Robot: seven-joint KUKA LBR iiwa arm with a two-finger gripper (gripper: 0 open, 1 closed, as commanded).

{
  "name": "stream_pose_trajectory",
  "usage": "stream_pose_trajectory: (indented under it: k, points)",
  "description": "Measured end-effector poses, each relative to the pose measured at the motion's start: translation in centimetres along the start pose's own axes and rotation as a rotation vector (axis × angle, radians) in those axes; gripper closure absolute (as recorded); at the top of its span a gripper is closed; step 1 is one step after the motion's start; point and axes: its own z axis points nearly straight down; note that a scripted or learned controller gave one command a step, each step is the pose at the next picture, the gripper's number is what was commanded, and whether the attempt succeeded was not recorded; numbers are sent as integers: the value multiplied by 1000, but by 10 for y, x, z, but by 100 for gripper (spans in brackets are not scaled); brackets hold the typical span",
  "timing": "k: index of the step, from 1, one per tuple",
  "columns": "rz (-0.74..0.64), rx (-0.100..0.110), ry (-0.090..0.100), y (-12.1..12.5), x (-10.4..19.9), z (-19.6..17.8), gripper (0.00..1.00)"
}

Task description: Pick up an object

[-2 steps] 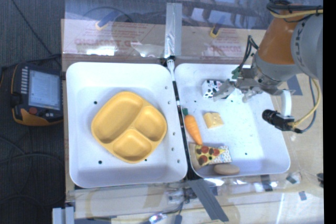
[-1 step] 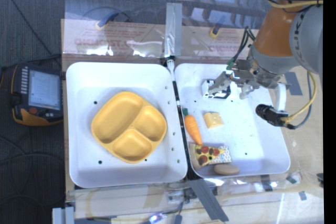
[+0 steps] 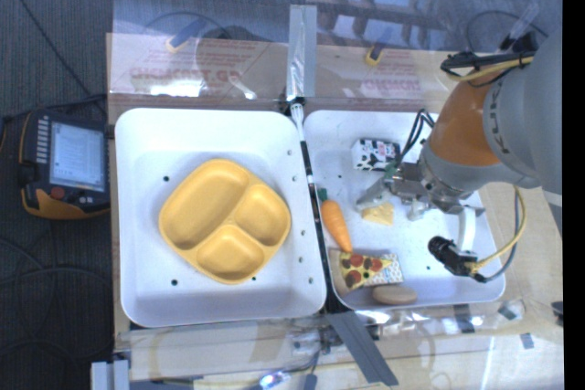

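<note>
My gripper [image 3: 391, 203] hangs low in the right bin [image 3: 484, 288], reaching in from the right, and stands open. A small yellow cheese wedge [image 3: 377, 215] lies on the bin floor just under its left finger [image 3: 371, 194], not held. A black-and-white cow-patterned piece [image 3: 375, 152] sits a little behind the gripper. An orange carrot [image 3: 335, 225] lies by the bin's left wall. A pizza-print slice [image 3: 370, 269] and a tan oval piece [image 3: 394, 294] rest near the front edge.
The left bin [image 3: 137, 288] holds a yellow three-part plate [image 3: 224, 219]. A teach pendant [image 3: 59, 164] lies on the floor to the left. A black cable end [image 3: 448, 253] dangles from the wrist over the right bin's front right.
</note>
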Motion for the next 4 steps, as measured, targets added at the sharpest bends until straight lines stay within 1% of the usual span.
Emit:
stream_pose_trajectory:
  k: [1,2,3,4]
  points:
    - [-153,-13,-8,9,34,2,0]
    - [-144,-1,-2,19,20,-79,0]
    - [-260,-11,-1,9,1,3,0]
    - [-260,-14,0,10,2,-7,100]
